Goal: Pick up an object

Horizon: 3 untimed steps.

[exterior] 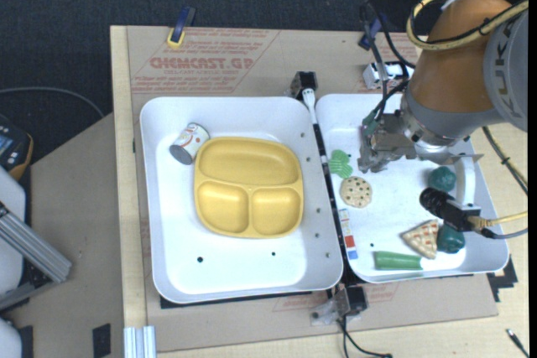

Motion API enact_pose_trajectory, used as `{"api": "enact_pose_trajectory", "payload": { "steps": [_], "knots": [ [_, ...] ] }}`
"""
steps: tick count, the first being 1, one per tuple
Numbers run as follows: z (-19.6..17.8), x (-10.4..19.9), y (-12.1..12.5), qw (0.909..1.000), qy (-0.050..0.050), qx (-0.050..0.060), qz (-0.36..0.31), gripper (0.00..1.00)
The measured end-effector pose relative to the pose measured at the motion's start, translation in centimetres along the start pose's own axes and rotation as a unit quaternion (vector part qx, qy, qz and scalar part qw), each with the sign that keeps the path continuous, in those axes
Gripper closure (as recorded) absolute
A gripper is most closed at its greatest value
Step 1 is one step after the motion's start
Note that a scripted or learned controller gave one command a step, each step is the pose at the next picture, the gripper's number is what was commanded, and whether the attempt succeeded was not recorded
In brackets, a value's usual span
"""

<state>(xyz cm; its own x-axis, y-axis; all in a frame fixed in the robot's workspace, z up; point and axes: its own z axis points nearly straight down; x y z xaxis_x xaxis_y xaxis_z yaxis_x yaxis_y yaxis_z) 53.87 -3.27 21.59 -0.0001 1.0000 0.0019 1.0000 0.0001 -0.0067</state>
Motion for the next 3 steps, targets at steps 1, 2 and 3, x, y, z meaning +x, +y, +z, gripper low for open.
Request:
{"api": "enact_pose_trajectory", "payload": {
  "steps": [1, 2, 3],
  "knots": [
    [-1.6, 0.3, -1.0, 1.0000, -0.001, -0.004, 0.000, 1.00],
    [-1.2, 0.9, -0.1, 1.0000, -0.001, -0.004, -0.001, 1.00],
    [-1.8, 1.3, -1.4, 1.0000, 0.000, -0.002, 0.000, 1.00]
  ]
}}
